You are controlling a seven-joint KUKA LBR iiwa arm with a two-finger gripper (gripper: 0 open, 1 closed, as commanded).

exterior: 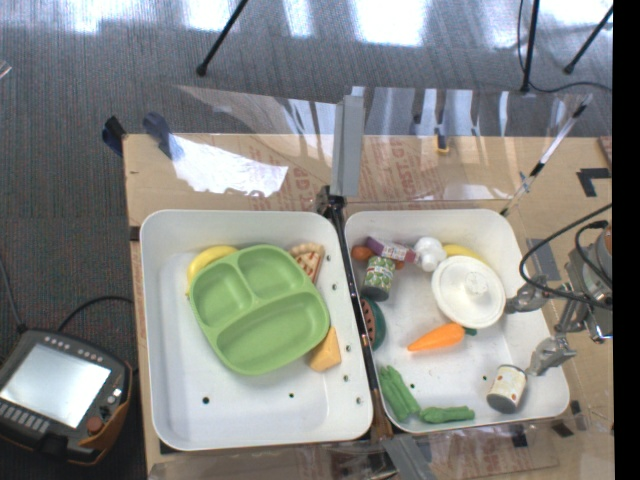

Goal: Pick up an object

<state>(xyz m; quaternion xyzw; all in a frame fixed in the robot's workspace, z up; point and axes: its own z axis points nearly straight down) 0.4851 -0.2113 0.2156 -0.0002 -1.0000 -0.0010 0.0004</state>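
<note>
Parked at the right bin's (520, 243) right rim, near the small cup (507, 387) for an easy grab; tool (553, 353) state impossible to tell.

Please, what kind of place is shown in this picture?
Most likely a robotics lab set up for grasping trials. Two white bins of toy food sit on a cardboard-covered bench, a teach pendant lies on the carpet, and tripod legs stand behind a clear screen.

The brown cardboard-covered tabletop (250, 163) bears two shallow white plastic bins: one (170, 388) at nine o'clock, the other (500, 230) at three.
</note>
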